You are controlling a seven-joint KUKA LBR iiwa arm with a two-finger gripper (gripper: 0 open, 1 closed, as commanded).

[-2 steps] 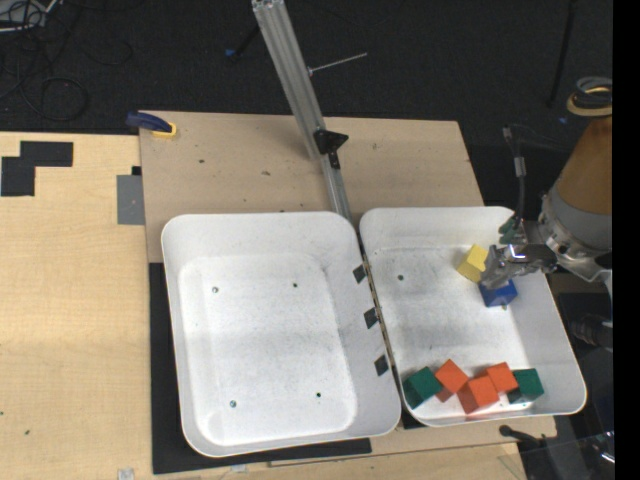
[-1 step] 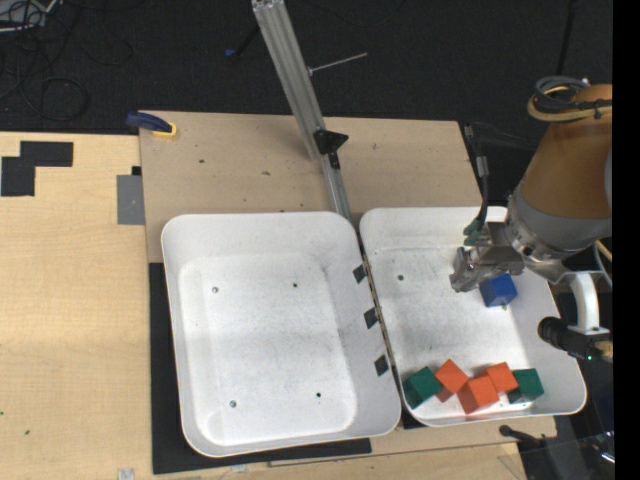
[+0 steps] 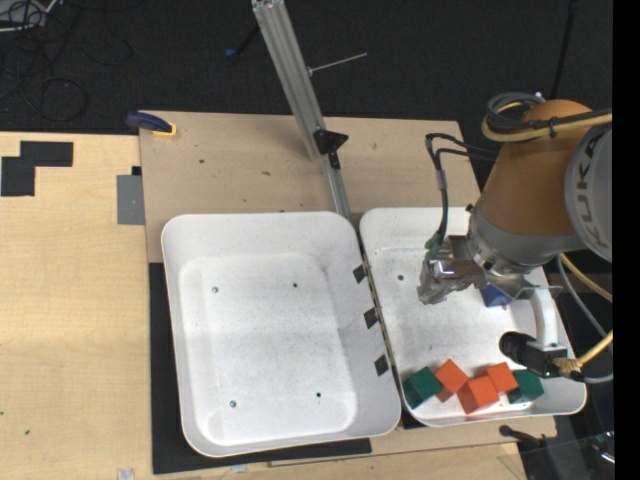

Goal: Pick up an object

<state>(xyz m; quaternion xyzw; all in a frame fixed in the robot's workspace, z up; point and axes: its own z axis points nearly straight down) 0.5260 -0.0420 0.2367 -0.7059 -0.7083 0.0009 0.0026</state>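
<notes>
Gripper (image 3: 437, 286) over right bin (image 3: 400, 230), roughly mid-bin, a little toward its left side. Fingers point down toward bin floor; spread not readable from this angle, cannot tell open or closed. Nothing seen between them. Grey wrist and orange band (image 3: 535, 183) directly right of and above gripper, covering bin's far right part. Small blue piece (image 3: 495, 295) just right of gripper, partly under wrist.

Blocks clustered at near edge of right bin, well apart from gripper: green block (image 3: 424, 384) leftmost, orange block (image 3: 452, 375) touching it on the right, 2 more orange blocks (image 3: 479, 394) (image 3: 502, 377) further right, second green block (image 3: 527, 388) at near right corner. Black cylindrical part (image 3: 528, 353) over blocks at right.

Left bin (image 3: 262, 333) beside right bin, 3 black clips (image 3: 371, 318) along shared edge. Aluminium rail (image 3: 292, 73) slanting from far side down toward bins' junction. Blue clamp (image 3: 150, 122) at far left of bench.
</notes>
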